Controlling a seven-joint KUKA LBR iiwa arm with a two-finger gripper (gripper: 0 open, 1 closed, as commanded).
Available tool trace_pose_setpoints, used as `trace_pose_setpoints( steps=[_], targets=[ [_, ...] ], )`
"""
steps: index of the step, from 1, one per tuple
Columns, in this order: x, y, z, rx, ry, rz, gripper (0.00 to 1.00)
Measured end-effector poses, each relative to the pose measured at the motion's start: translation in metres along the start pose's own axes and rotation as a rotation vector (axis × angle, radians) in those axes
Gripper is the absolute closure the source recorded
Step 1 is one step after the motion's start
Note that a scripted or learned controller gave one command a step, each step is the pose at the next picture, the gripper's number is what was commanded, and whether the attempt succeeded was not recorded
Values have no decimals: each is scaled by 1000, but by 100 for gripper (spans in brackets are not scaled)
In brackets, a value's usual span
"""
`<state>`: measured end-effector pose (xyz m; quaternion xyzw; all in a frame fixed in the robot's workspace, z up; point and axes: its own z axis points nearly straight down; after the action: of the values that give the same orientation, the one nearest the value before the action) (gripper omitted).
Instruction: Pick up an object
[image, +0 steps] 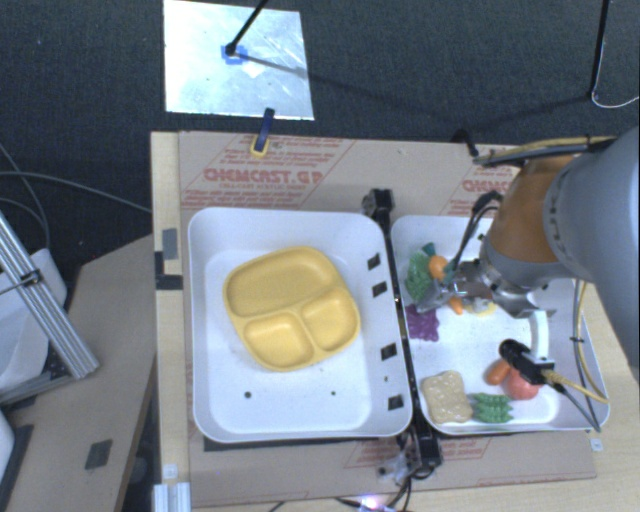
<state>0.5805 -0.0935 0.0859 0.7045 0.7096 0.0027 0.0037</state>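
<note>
My tool (447, 290) hangs over the right bin's (470, 345) left edge among carrot (437, 266), grapes (424, 322) and greens (418, 275); its state I cannot tell. Crowding could spoil the grasp.

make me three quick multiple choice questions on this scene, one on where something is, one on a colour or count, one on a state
1. Which bin holds the yellow plate?
A. left bin
B. right bin
C. neither

2. How many compartments does the plate have?
A. two
B. three
C. five

3. Where is the gripper?
A. over the left bin
B. low in the right bin by the toy food
C. over the floor

Answers:
1. A, the plate lies flat in the left bin.
2. B, one long section and two smaller ones.
3. B, it sits in the right bin beside the purple grapes and the carrot.
</note>
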Motion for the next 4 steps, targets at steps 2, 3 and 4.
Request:
trace_pose_setpoints(
  steps=[2,3,4],
  targets=[
    [-2,-80,2,16,3,9,100],
    [102,-92,-105,1,4,-5,100],
    [148,-86,-277,-11,7,-4,100]
  ],
)
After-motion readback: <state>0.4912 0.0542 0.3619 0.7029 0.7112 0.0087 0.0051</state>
